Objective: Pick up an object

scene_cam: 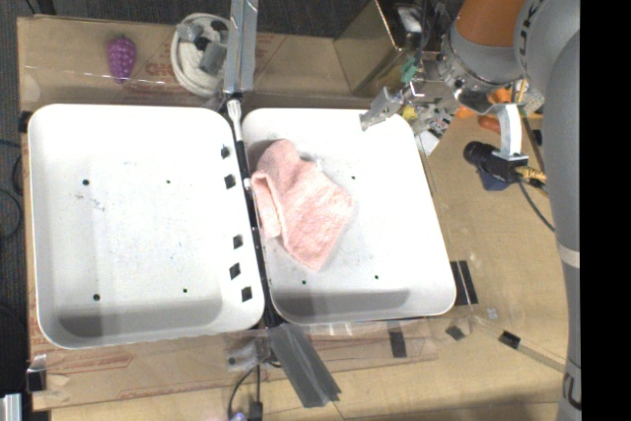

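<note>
- Pink cloth (299,200), crumpled, lies in right bin (419,251), against its left wall, beside the divider.
- Left bin (128,212) sits alongside, touching.
- Gripper (394,108) hovers over right bin's far right corner, well apart from cloth; cannot tell how its fingers stand, nothing seen between them.
- Purple object (121,57) and white roll (200,52) on desk (296,54) behind left bin.

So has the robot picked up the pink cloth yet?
Not yet. The pink cloth lies crumpled in the right bin, against its left wall. The gripper hangs above that bin's far right corner, apart from the cloth, with nothing between its fingers. Reaching the cloth, gripping and lifting are all left.
</note>
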Controlling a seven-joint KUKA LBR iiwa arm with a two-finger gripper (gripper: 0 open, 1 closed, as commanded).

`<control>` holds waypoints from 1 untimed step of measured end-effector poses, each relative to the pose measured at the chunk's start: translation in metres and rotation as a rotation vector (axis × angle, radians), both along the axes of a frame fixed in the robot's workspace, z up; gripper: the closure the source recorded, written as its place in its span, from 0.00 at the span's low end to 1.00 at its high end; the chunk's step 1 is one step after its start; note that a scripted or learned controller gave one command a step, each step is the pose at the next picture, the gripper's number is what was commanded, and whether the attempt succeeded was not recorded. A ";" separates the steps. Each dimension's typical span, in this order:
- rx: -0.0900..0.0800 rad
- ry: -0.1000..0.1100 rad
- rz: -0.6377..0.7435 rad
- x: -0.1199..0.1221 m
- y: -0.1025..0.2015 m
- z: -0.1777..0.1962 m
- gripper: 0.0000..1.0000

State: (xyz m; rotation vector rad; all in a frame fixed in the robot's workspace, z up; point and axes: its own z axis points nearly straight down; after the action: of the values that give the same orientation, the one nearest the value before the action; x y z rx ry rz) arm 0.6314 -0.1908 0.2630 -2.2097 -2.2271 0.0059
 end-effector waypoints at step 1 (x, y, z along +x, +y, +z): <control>0.001 -0.003 0.206 -0.028 -0.015 -0.169 0.00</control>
State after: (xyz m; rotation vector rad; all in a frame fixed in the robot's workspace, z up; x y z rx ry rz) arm 0.6033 -0.2060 0.0941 -1.9702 -2.4437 0.0020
